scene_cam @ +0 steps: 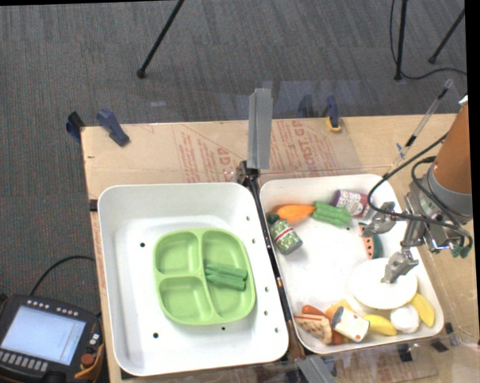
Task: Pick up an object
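Two shallow white plastic bins sit side by side on a plywood bench [183,153], their rounded rims nearly touching along the middle seam. The left bin [122,311] has plenty of bare floor around a lime-green divided plate [181,296], smooth and glossy, with a dark green ridged piece like a toy bean pod [226,275] lying across its right compartments. The right bin [330,349] is more crowded at its edges: along the far wall lie a toy carrot [296,212], a green toy pod [331,214] and a small purple-labelled can [349,199], while a small can with a green label [286,237] lies near the left wall; the print on both is too small to read. The middle of this bin's floor is open. Against the near wall sit a toy bread slice [313,327], a white wedge-shaped piece [351,325], a toy banana [381,324], a white egg-like shape [404,320] and a second yellow piece [424,310]. A round white plate [371,294] lies flat toward the near right corner, and a watermelon-slice toy [371,246] lies just beyond it. The gripper [397,268] hangs over the plate's far-right part, its grey metal fingers pointing down; I cannot tell whether they are spread or closed, nor whether they touch the plate. Red stencilled lettering on the plywood reads upside down and is not legible.
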Available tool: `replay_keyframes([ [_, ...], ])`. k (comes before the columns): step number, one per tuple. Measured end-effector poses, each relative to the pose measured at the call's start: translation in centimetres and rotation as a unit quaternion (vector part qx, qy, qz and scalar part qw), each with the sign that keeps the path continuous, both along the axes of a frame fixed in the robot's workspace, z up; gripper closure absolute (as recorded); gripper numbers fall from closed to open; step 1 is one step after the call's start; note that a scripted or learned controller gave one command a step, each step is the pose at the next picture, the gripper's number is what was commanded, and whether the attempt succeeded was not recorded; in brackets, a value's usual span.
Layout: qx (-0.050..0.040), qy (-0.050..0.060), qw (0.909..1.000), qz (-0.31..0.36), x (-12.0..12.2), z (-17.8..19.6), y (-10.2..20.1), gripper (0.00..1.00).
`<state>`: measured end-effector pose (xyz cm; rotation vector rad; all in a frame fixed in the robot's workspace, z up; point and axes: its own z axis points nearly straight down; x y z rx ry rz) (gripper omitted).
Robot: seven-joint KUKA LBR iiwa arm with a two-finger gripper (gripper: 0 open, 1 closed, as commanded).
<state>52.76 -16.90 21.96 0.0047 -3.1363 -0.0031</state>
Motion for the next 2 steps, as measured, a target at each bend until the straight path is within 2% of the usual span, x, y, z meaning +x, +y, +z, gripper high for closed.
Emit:
replay_keyframes([
  [1,0.0014,0.004,0.9993,-0.037,4.7,-13.2,0.7,0.0],
  [2,0.0006,-0.001,0.9989,-0.046,9.9,-13.6,6.2,0.0],
])
